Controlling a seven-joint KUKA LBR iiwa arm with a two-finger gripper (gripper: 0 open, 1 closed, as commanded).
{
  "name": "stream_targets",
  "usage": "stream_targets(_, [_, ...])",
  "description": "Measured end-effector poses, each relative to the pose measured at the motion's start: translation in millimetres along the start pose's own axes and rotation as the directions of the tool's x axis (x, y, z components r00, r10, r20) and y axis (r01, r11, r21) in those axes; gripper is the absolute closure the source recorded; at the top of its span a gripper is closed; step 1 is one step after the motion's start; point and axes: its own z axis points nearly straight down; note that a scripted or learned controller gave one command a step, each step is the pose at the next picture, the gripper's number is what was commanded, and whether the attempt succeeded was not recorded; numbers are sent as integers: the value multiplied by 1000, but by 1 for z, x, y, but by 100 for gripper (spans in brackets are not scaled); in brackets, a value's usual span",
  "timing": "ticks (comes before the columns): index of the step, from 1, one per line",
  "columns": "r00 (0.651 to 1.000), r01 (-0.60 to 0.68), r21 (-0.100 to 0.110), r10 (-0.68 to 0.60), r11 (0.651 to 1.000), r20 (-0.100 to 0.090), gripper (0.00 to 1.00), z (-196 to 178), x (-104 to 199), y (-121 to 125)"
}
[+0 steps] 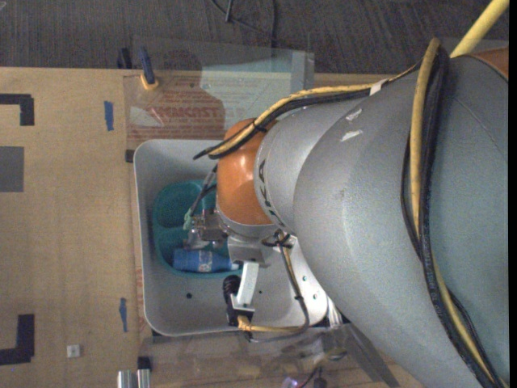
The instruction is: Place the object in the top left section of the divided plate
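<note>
A teal divided plate (171,206) lies in the left part of a white bin (166,301). My arm's orange band and wrist cover the plate's right half. A blue object (196,260) rests at the plate's lower edge, just below my gripper (202,233). The gripper hangs low over the plate, its tip close above the blue object. Whether it touches the object is hidden by the wrist hardware.
The grey arm covers the right side of the view and most of the bin. A clear plastic sheet (218,87) with blue tape stands behind the bin. Bare wooden bench (65,217) with black markers stretches to the left. A yellow cable (275,326) loops near the bin's front wall.
</note>
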Motion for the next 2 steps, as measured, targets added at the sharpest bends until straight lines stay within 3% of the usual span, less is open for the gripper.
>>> stream_targets(1, [981, -192, 22, 192, 981, 8, 0, -19, 2, -38])
stream_targets(2, [998, -58, 38, 58, 998, 6, 0, -24, -15, -25])
